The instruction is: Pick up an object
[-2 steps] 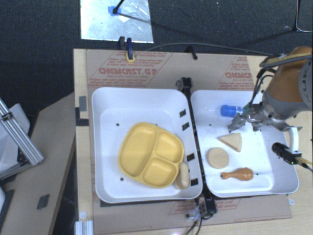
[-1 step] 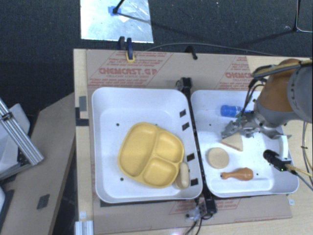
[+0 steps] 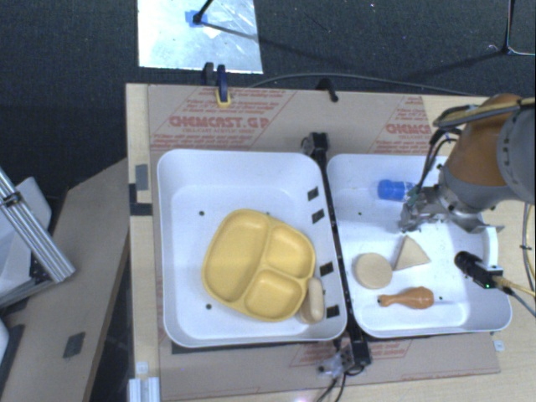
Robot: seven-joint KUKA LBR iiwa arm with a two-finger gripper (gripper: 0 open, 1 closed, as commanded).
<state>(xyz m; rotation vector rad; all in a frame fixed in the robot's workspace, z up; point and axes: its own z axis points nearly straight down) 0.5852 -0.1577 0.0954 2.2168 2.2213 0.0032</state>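
While the arm point(image 3: 481, 162) reaches into the right bin point(image 3: 435, 321), its claw point(image 3: 410, 217) hangs above the wedge point(image 3: 410, 254), grip state unclear

Tabletop with two white bins side by side

The tan tabletop point(image 3: 100, 224) carries a brown board printed with red lettering point(image 3: 251, 115), and on that board sit the left bin point(image 3: 180, 249) and the right bin point(image 3: 494, 304), their inner walls touching along a dark divider with black clips point(image 3: 322, 216). A yellow-and-black clamp point(image 3: 219, 82) grips the board's far edge. At the left, an aluminium rail point(image 3: 33, 233) lies slantwise across the tabletop's corner.
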